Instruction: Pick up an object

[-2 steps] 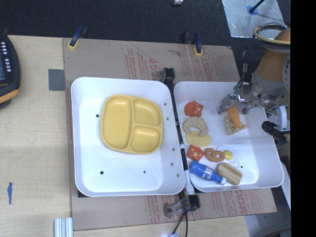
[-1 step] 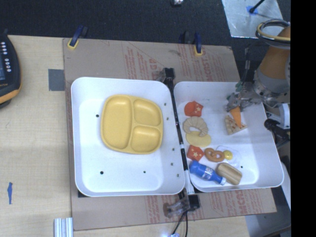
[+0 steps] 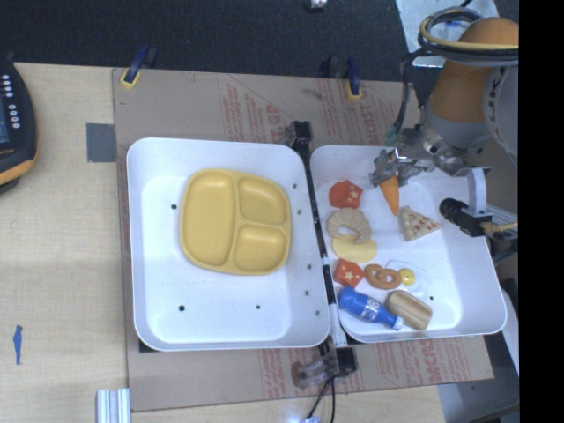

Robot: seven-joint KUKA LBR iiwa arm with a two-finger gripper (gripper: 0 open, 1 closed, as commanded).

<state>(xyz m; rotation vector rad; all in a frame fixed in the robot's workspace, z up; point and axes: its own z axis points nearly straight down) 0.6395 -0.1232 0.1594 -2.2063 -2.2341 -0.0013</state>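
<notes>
1. White plastic formed both shallow bins on the bench in the camera view; the left bin (image 3: 150, 324) and the right bin (image 3: 480, 311) sat side by side, their inner walls touching along the middle.
2. The left bin held one yellow divided tray (image 3: 235, 220), lying flat near the bin's centre.
3. The right bin held the loose objects: a red piece (image 3: 345, 194) near the upper left, a beige ring-shaped pastry (image 3: 350, 226) just below it, a yellow slab (image 3: 352, 250) under the pastry, a red star-marked piece (image 3: 348, 273), a small pretzel (image 3: 382, 277), a yellow ring (image 3: 406, 278), a blue bottle (image 3: 368, 307) and a brown bread roll (image 3: 410, 309) near the lower wall, and a wedge of pizza (image 3: 418, 226) toward the right.
4. The grey arm (image 3: 467, 104) reached in from the right, with its orange band above the wrist.
5. The gripper (image 3: 389, 176) stood at the upper part of the right bin, directly at the thick end of the orange carrot (image 3: 391, 196).
6. The carrot pointed downward in the view, its tip just beside the pizza wedge.
7. Finger state could not be determined; whether the carrot was gripped could not be told.
</notes>
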